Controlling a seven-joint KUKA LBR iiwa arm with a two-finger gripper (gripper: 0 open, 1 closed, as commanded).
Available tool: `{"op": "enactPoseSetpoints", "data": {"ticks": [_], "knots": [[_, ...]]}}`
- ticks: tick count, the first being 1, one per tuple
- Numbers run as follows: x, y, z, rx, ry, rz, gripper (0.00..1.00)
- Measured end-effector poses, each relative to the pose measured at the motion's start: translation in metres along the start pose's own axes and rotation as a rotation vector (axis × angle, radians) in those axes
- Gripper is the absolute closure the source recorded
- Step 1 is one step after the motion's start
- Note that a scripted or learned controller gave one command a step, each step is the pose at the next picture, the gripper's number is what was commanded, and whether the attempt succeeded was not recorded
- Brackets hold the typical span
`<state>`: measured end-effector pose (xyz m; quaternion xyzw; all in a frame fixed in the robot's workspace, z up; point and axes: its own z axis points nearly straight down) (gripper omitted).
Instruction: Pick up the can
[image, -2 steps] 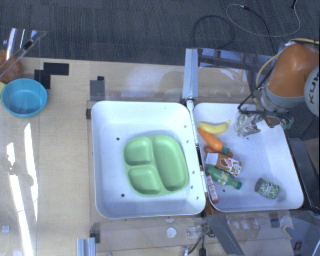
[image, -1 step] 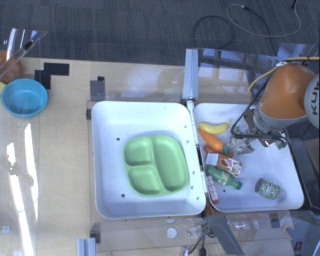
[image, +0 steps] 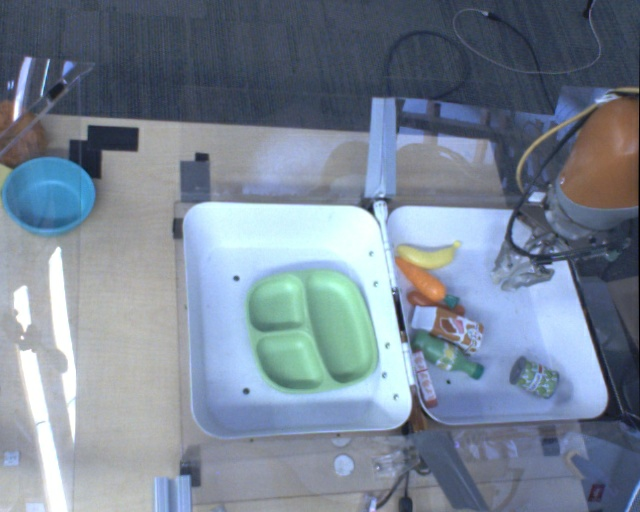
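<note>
Upper left of the frame: one blue bowl on the bench, well apart from both bins.

Left bin: one green divided tray, three compartments, nothing in them.

Right bin, left edge, top to bottom: one banana; one carrot; one small juice carton; one green bottle; one slim red-labelled bottle against the dividing wall.

Right bin, lower right: one can, green label, lying on its side, long axis running roughly left-right with a slight tilt; apart from the other items.

Right bin, upper right: one gripper, hanging over bare bin floor, holding nothing. Whether its fingers were open or closed, I cannot tell.

Key relation: the can lay toward the bottom of the frame from the gripper, slightly rightward, near but not beneath it.
</note>
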<state>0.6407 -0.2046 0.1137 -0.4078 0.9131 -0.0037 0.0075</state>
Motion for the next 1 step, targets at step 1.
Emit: {"op": "enactPoseSetpoints", "data": {"ticks": [1], "knots": [[-0.0296,-0.0143,0.0239,0.0,0.0,-0.307,1.0]]}}
